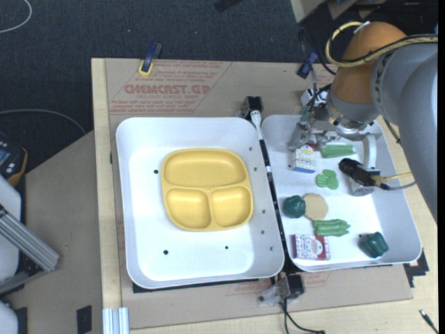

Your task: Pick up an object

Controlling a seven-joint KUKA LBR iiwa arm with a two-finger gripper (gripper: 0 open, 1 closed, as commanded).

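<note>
The arm reached in from the right over the right-hand bin (400, 218), and the gripper (311, 132) hung low at that bin's far left corner. How the gripper was set could not be told, nor whether it had hold of anything; metal parts and shadow hid its tip.

The small white and blue box (303, 159) served as the landmark. It lay directly under and just toward the camera from the gripper, seemingly touching or nearly so, and it seemed the likeliest target. Its long axis looked roughly upright in the view, running from gripper toward camera.

Just right of the box lay a pale green piece (338, 149), and a green lumpy toy (327, 179) sat beyond its near right corner. Farther toward the camera from the box were a dark green ball (294, 206), a tan disc (315, 204), a green pickle-like toy (331, 227) and a red and white packet (309, 246). Well left of the box, the yellow divided tray (206, 188) sat in the left bin (139, 207).

Any coming grasp likely turned on a short drop onto the box.
</note>
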